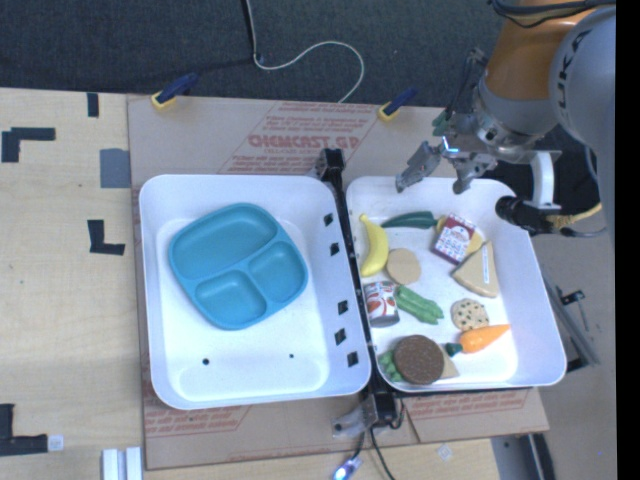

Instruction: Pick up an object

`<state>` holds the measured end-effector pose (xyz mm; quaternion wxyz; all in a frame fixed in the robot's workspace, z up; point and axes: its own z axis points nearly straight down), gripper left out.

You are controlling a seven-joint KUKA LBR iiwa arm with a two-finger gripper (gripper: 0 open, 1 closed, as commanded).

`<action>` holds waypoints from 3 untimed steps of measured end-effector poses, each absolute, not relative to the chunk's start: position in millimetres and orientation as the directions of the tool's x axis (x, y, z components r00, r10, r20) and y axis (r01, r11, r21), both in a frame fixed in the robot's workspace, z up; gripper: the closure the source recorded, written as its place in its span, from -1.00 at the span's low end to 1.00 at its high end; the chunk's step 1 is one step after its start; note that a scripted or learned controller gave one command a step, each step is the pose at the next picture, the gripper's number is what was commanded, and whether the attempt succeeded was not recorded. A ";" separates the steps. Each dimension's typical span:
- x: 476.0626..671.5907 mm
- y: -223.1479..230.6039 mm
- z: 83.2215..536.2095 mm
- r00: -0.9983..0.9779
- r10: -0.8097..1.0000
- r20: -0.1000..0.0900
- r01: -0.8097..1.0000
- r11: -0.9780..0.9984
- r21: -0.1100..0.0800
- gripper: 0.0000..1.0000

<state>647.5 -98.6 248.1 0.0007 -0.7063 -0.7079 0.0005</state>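
Flat cardboard sheeting [300, 138] covers the pale wooden bench [60, 268], clamped at its far edge, with dark carpet beyond. Two shallow white plastic bins sit side by side on it, rims touching along a black centre join.

Left bin [160, 368]: one smooth blue plate [238, 264] with three compartments and rounded corners, lying toward the far left. The near half of this bin's floor is bare.

Right bin [530, 358]: crowded with small toy foods. A curved yellow banana [373, 246] lies by the centre join, just beside a round tan disc [404, 266]. A green bean [407, 219] lies at the far side; a red-labelled carton [454, 238] and a pale wedge [479, 271] sit toward the right. A small can [381, 303], a green pod [419, 304], a speckled cookie [468, 314], an orange carrot [483, 337] and a dark round burger [418, 359] fill the near half. Bare floor remains along the far right corner.

Gripper [437, 169]: hangs above the right bin's far rim, fingers spread wide, nothing between them, clear of all items.
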 end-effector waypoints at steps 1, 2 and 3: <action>621.6 -75.9 418.6 -0.005 1.000 -0.001 1.000 0.005 0.018 -1.00; 597.9 -1.3 544.5 -0.010 1.000 0.002 1.000 0.010 0.016 -1.00; 598.9 -5.7 545.1 -0.003 1.000 -0.002 1.000 0.003 0.000 1.00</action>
